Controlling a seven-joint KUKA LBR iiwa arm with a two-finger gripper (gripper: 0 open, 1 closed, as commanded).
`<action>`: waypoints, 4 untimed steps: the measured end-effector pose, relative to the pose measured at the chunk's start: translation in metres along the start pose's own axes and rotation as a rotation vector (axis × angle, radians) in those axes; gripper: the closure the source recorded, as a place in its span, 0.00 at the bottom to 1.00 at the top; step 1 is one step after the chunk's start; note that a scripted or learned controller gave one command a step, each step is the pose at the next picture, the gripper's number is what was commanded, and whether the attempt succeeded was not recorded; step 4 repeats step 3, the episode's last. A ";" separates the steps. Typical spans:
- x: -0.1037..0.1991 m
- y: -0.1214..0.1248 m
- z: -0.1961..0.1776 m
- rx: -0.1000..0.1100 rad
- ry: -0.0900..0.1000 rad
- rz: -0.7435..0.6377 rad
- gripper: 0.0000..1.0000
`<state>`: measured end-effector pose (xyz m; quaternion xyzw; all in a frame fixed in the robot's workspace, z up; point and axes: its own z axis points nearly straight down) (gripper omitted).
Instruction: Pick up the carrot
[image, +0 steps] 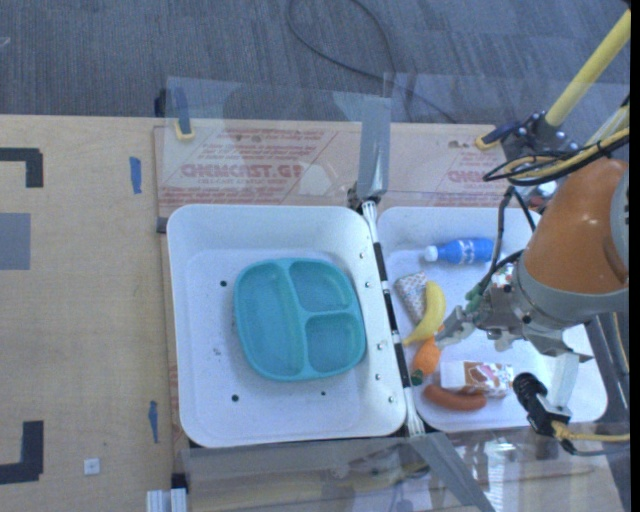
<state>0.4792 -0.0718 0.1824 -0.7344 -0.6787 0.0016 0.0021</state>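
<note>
The carrot (427, 357) is small and orange with a green end, and lies in the right bin (590, 395) near its left wall, just below a yellow banana (432, 310). My gripper (458, 326) hangs over the right bin, a little above and to the right of the carrot and close beside the banana's lower end. Nothing shows held in it. The grey arm with its orange band covers the bin's right part.
The right bin also holds a blue bottle (462, 250), a grey wrapped item (410, 290), a white packet (485, 377) and a red sausage (455, 398). A teal divided tray (300, 318) sits in the left bin (200, 250). Cables run along the arm.
</note>
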 end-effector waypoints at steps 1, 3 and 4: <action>-0.017 0.035 0.083 0.000 0.000 0.090 0.00; -0.035 0.050 -0.006 -0.001 -0.001 0.268 1.00; -0.035 0.050 -0.006 -0.001 -0.001 0.268 1.00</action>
